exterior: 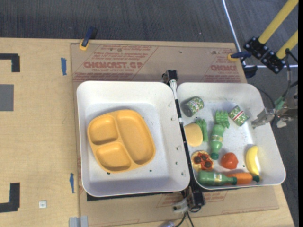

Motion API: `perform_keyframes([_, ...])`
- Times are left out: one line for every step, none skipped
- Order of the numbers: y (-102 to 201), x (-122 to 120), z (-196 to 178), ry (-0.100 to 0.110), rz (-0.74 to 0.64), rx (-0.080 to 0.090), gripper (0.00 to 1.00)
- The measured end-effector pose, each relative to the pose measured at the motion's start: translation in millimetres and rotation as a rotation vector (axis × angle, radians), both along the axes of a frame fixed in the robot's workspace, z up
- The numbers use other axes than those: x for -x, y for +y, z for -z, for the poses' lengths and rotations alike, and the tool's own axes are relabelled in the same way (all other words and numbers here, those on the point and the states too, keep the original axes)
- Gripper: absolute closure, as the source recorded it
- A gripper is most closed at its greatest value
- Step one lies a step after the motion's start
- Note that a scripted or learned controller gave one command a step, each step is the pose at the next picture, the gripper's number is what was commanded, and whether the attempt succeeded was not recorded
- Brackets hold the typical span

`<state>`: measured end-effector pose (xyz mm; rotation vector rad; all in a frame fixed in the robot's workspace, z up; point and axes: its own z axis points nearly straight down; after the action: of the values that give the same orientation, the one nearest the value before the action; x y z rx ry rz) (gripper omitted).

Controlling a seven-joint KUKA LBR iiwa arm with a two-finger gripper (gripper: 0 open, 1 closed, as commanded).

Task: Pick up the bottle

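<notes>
At 3 o'clock of the right bin (265,98), gripper (271,116) hovers over the rim; jaw state can't tell. Green bottle (217,138) stands mid-bin, another bottle (217,178) lies at 6 o'clock.

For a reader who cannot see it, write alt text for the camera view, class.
Two white bins sit side by side: the right bin holds toy food, including an upright green bottle, a banana and a tomato. The left bin holds a yellow divided plate. The gripper hangs at the right bin's far edge.
</notes>
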<state>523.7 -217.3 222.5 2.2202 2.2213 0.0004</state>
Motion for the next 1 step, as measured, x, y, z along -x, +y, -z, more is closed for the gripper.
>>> perform_keyframes([52.6, 5.3, 135.3, -0.005, 0.107, -0.001, 0.00])
